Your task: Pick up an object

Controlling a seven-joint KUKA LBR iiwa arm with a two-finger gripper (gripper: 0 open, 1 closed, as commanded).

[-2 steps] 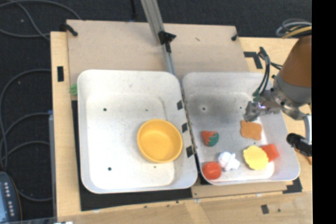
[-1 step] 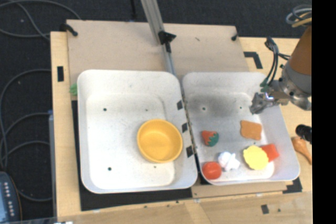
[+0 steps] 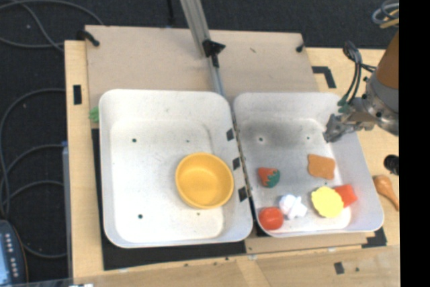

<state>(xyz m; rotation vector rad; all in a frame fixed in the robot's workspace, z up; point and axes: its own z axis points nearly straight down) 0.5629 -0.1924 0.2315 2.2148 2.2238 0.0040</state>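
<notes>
My gripper [image 3: 334, 128] hangs over the right edge of the right bin [image 3: 282, 111], above and just right of an orange-brown piece [image 3: 321, 166]. Nothing shows in its grasp. Lower in that bin lie a red and green strawberry-like toy [image 3: 269, 176], a yellow lump [image 3: 327, 202], a red block [image 3: 347, 193] touching it, a small white object [image 3: 291, 206] and a red round piece [image 3: 271, 217]. A yellow bowl [image 3: 204, 179] sits upright in the left bin [image 3: 134, 117].
An orange carrot-like item [image 3: 385, 189] lies on the bench right of the right bin. A slanted metal post [image 3: 195, 10] rises from behind the bins. Cables trail on the dark floor at the left.
</notes>
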